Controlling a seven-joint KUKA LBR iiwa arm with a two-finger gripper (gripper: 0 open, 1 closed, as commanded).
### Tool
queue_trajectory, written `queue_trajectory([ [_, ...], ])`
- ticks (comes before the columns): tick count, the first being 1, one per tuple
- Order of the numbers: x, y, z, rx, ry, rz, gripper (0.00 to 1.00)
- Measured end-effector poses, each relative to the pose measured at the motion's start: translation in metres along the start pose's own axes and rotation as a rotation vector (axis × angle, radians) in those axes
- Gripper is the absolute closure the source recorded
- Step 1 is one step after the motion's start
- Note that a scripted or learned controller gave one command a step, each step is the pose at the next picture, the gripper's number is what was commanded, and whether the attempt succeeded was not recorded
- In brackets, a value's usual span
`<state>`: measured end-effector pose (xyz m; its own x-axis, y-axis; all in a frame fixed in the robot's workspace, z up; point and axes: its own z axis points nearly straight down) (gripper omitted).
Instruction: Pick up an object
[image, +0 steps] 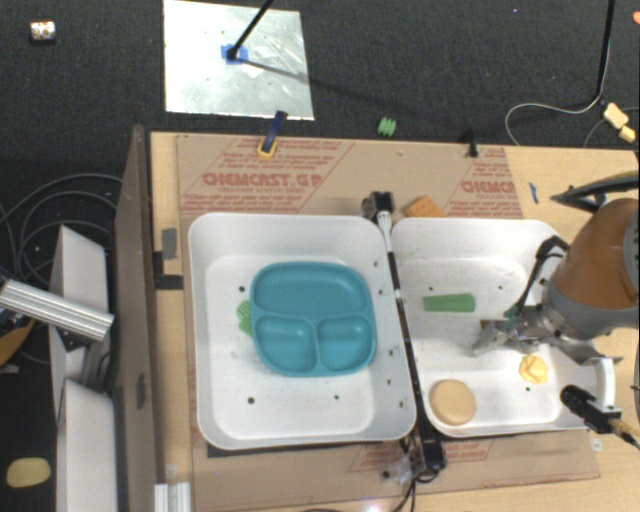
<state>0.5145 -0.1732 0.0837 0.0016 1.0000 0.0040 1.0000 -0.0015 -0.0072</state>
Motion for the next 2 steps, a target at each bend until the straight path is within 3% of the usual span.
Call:
queue_trajectory([
  [1,0.08,0.053,-0.02,-0.013,-0.002,-0.015,0.0],
  [2,0.017,0.094,-0.001,-0.014,-0.007,-0.001,0.0],
])
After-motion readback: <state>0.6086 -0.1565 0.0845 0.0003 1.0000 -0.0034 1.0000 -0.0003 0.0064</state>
